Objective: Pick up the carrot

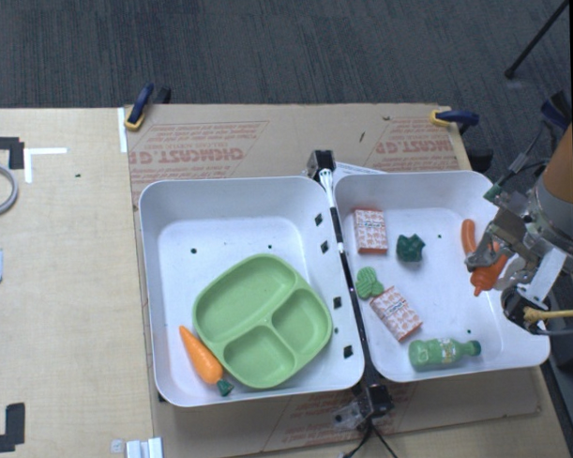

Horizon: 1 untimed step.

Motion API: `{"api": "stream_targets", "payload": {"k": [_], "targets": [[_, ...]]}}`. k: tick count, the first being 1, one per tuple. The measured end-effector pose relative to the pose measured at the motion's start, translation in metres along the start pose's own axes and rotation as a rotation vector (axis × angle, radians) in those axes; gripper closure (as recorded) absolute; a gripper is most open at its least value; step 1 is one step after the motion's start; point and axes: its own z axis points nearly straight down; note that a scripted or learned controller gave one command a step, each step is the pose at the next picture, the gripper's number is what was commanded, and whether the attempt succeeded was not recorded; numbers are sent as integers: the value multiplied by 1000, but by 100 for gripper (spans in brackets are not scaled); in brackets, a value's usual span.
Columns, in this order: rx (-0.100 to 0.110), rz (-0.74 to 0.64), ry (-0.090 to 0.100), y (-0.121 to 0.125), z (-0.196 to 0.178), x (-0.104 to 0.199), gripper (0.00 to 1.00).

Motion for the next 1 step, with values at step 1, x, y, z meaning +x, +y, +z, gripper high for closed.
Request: {"api": "stream_targets", "payload": {"k": [1], "targets": [[-2,270,0,22,-85,-25,100]]}}
